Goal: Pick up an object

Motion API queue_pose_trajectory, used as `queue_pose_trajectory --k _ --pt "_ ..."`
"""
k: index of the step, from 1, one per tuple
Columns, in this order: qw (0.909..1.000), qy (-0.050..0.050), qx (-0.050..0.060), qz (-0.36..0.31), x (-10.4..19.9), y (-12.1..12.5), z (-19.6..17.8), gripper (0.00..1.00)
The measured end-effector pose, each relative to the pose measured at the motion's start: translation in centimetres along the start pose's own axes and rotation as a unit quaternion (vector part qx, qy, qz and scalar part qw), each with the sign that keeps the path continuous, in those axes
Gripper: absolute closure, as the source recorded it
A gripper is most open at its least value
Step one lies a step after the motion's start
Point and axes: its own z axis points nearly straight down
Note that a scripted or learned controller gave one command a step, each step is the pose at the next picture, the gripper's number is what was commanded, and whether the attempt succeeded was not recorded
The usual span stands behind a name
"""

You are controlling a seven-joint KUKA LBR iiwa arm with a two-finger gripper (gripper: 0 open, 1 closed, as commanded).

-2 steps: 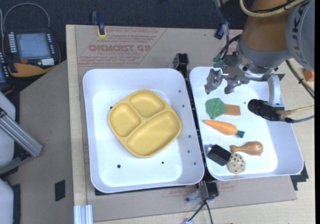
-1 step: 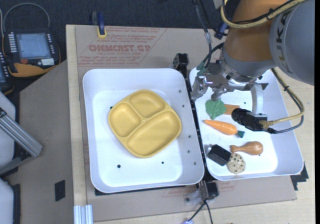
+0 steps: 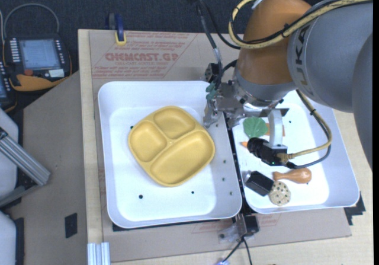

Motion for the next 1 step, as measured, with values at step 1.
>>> queue_pose_trajectory --k 1 --pt "1.0000 -0.001 -0.001 0.002 -0.31 0.07 -0.10 0.00"
